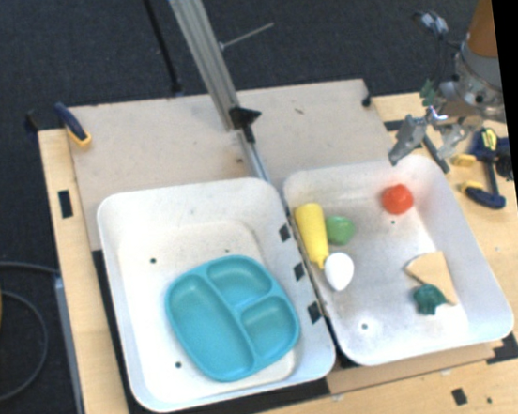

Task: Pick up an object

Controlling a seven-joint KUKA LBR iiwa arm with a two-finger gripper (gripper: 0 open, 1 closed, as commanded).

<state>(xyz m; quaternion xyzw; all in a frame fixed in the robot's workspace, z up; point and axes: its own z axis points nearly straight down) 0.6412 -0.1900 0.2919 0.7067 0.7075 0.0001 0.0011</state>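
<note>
The right bin [473, 249] holds a red ball [396, 198], a yellow cylinder [312, 232], a green ball [341, 229], a white egg-shaped piece [339, 270], a tan wedge [431, 272] and a small dark green piece [429, 299]. My gripper [420, 153] hangs over the bin's far right corner, above and a little right of the red ball. Its two fingers are spread open with nothing between them.
The left bin [129, 228] holds a blue divided plate [233, 316]. A slanted metal post [211, 61] rises behind the bins. A blue and yellow clamp [489, 192] lies just past the right bin's rim, near the gripper.
</note>
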